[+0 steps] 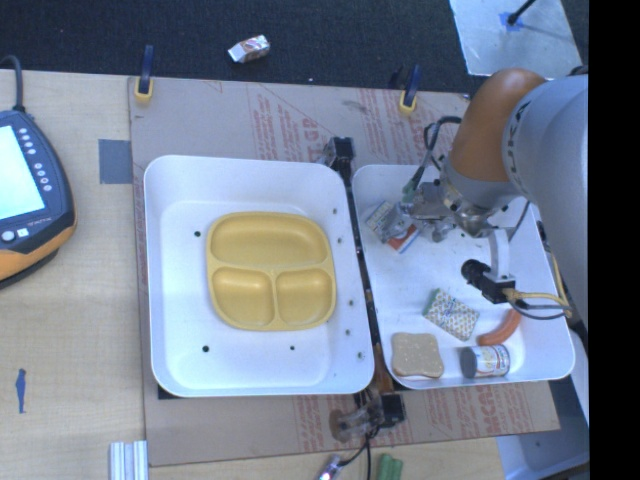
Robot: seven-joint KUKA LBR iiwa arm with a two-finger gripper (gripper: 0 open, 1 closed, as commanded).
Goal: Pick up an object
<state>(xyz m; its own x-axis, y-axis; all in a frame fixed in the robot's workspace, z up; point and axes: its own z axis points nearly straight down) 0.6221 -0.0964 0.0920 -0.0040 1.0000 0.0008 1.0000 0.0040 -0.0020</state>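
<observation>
Nearest me in the right bin [556, 368]: a slice of bread [417, 355], a small can [487, 360], a hot dog [499, 327] and a patterned packet [451, 314]. Left bin [160, 268]: one yellow divided plate [270, 268]. I see the gripper [425, 211] low at the right bin's far end, just beside a silver and red wrapper [389, 224]; I cannot tell its state.

A yellow divided tray [270, 269] is seen lying in the left bin [165, 268]. An orange-edged control pad [28, 193] rests at the counter's [70, 348] left edge; a crumpled wrapper [249, 49] lies on the dark floor [200, 13] beyond.
</observation>
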